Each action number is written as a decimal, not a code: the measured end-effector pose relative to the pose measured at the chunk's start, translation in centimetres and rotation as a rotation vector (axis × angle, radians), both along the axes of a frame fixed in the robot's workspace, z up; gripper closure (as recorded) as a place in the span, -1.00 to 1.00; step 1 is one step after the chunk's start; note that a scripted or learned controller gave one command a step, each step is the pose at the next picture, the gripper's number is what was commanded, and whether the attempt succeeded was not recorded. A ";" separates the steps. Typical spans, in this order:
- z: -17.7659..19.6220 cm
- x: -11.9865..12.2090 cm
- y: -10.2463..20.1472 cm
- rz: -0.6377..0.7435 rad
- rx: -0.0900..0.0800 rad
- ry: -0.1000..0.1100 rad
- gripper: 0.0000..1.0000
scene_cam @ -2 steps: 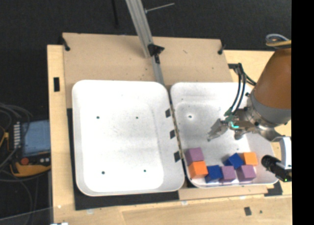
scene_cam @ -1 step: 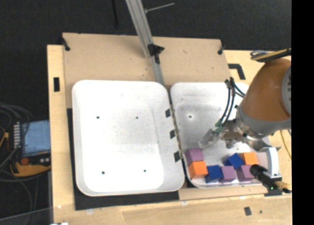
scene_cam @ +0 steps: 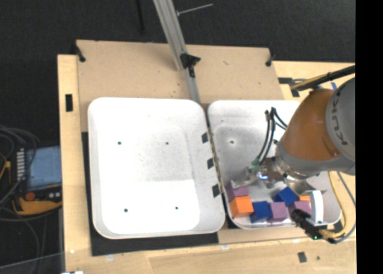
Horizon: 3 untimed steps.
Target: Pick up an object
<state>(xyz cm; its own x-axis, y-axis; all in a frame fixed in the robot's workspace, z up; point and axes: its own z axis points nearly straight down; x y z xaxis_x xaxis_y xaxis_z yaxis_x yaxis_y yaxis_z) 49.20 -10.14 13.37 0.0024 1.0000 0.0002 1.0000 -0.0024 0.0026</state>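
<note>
Jaw state: cannot tell. The gripper (scene_cam: pixel 261 175) sits low in the right bin (scene_cam: pixel 239 123), but its tip is a blur of metal and glare under the wrist, so neither its opening nor any grasp can be read; nothing is visibly held. It is just above and beside the block cluster, probably descending on or probing the pile. Candidate objects are bunched along the bin's near edge: a small purple block (scene_cam: pixel 240 192) touching an orange block (scene_cam: pixel 242 206), then a blue block (scene_cam: pixel 261 210), another purple block (scene_cam: pixel 279 210), and a second blue block (scene_cam: pixel 286 195) further right, partly under the arm. They are tight to each other and the bin wall, likely leaving little finger clearance; the purple and orange pair nearest the gripper look like the obvious target. The arm's orange band (scene_cam: pixel 308 126) hangs over the right side, hiding that part of the bin. The left bin (scene_cam: pixel 143 165) sits alongside, touching at the shared rim.
</note>
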 end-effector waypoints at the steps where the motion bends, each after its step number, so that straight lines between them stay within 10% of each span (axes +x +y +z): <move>1: -0.9 0.5 0.0 0.005 0.000 -0.014 -1.00; 2: 0.1 0.7 -0.1 -0.007 -0.001 -0.021 1.00; 3: 6.5 0.9 -0.4 0.006 -0.002 -0.005 1.00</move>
<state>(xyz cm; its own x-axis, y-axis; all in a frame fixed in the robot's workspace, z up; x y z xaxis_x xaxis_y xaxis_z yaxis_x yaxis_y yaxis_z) 50.12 -10.57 19.84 -0.0034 1.0000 -0.0020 1.0000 0.0035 0.0080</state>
